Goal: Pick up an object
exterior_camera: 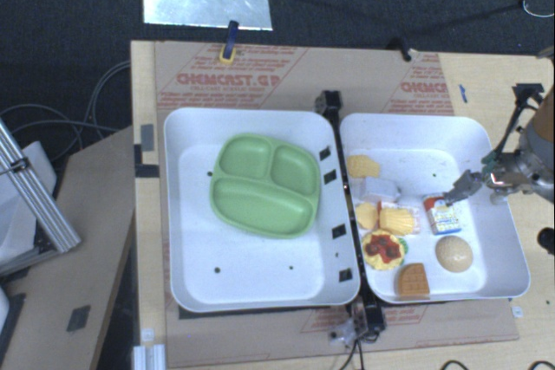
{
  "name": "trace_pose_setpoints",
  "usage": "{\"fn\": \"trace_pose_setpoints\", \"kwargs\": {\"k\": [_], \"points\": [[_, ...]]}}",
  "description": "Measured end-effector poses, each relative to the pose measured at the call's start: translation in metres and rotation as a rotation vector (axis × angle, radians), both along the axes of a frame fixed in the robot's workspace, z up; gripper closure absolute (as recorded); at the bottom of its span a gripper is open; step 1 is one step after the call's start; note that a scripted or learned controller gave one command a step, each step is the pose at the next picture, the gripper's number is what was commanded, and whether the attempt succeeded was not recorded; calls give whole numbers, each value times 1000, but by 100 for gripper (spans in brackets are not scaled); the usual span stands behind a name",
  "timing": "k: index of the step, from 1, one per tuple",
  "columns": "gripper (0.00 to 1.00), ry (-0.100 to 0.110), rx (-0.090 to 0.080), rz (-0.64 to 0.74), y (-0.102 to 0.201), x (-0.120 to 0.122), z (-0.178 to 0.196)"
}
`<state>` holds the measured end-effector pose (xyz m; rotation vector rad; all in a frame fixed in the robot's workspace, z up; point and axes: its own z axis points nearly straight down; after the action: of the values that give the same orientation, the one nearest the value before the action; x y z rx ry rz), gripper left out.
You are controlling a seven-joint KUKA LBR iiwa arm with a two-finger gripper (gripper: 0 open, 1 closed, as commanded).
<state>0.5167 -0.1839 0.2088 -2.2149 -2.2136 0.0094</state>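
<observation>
Carton (446, 218) just below arm's low-slung fingers (462, 186), their grip state unclear.

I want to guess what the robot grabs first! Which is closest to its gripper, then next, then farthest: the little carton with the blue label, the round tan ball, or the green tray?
1. The carton, right bin, just beside the gripper.
2. The tan ball, right bin, below the carton near the front.
3. The green tray, far off in the left bin.
</observation>
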Motion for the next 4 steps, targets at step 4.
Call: {"fn": "trace_pose_setpoints", "kwargs": {"k": [4], "points": [[0, -18, -5, 0, 1, -7, -118]]}}
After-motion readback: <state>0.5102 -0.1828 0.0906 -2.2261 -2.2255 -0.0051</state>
